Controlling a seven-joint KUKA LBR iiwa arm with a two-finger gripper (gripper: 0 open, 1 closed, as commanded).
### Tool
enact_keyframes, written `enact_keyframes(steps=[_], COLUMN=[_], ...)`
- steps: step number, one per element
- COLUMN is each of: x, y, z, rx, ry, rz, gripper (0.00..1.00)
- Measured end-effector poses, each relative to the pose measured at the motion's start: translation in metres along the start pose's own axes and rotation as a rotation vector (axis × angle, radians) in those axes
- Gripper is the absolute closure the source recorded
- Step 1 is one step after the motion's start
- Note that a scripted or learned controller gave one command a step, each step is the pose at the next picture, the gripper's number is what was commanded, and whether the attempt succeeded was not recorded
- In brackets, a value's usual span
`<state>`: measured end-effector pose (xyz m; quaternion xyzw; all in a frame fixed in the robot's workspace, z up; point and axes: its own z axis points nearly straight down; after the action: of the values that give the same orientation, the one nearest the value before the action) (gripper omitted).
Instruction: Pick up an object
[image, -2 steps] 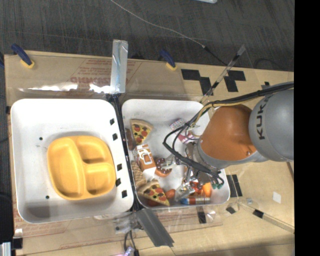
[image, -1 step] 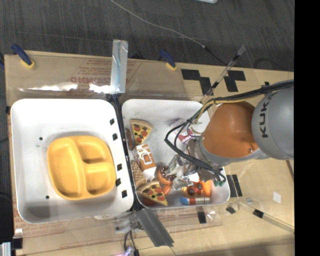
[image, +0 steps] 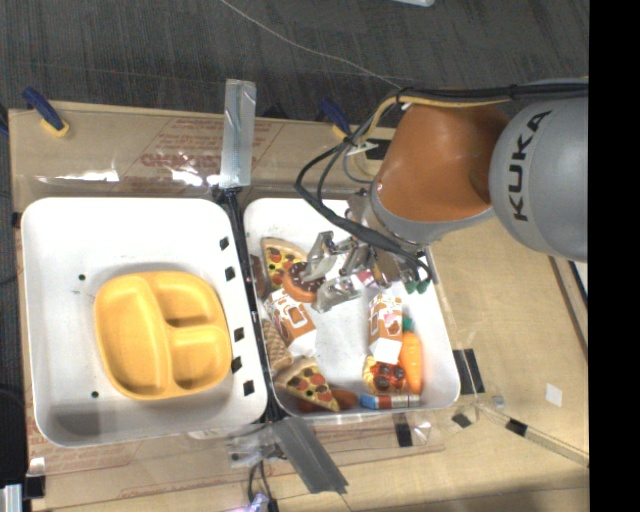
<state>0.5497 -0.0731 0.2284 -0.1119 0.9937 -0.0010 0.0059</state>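
Note:
My gripper (image: 335, 270) hangs over the upper middle of the right bin (image: 440, 345), its metal fingers spread and pointing left with nothing between them. Just left of the fingertips lie a pizza slice (image: 280, 262) and a brown round piece (image: 300, 287). Below them sits a brown-and-white carton (image: 290, 318). A second pizza slice (image: 310, 385) lies at the bin's front. On the right side are a snack packet (image: 386, 318), an orange carrot (image: 411, 362) and a small red item (image: 381, 375). A thin blue-and-red marker (image: 390, 401) rests along the front wall.
The left bin (image: 50, 300) holds a yellow divided tray (image: 160, 332). Black tape and a grey strip (image: 238, 135) mark the seam between the bins. The arm's orange band (image: 440, 160) and cables overhang the right bin's back edge.

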Motion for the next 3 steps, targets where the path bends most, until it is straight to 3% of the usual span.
enact_keyframes(steps=[1, 2, 3], x=[-0.031, 0.022, -0.023], y=[-0.045, -0.114, -0.092], z=[-0.035, 0.076, 0.003], rx=[0.001, -0.006, 0.0], ry=[0.008, 0.02, 0.006], rz=[0.182, 0.009, 0.132], gripper=[1.0, 1.0, 1.0])
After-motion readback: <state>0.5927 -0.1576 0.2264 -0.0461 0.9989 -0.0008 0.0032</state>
